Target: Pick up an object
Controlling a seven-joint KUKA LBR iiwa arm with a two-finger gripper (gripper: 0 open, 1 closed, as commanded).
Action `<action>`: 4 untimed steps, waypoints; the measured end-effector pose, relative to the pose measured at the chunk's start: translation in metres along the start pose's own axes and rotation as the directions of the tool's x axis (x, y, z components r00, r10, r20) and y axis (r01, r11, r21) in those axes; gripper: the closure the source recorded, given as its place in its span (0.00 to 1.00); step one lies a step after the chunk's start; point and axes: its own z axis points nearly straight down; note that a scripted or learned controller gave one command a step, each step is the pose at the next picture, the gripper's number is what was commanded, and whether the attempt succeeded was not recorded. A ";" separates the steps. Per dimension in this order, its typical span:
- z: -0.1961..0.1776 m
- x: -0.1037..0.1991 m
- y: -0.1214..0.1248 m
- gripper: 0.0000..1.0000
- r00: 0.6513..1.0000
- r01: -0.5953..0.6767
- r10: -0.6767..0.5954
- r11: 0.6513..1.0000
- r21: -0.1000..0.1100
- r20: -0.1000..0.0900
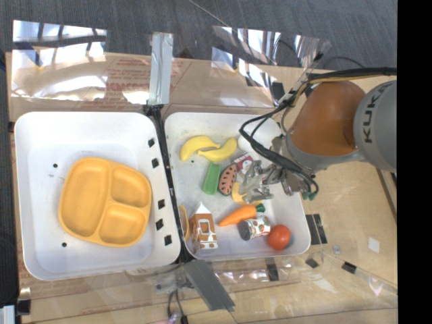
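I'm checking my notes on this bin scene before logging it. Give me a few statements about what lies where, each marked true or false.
1. The yellow divided tray lies in the left bin. True.
2. The banana lies in the left bin beside the tray. False: it lies in the right bin, near its far side.
3. The carrot lies between the small carton and the tomato. True.
4. The gripper hangs over the left bin. False: it is over the right bin, near the watermelon slice.
5. The tomato sits at the far left corner of the right bin. False: it sits near that bin's near right corner.
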 end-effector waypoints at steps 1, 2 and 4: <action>0.000 0.000 0.001 0.00 1.000 0.000 0.000 1.000 0.000 0.000; 0.036 0.034 -0.001 0.00 0.997 -0.070 0.070 0.998 0.003 0.018; 0.040 -0.028 0.067 0.00 0.998 0.055 -0.055 0.998 -0.003 -0.001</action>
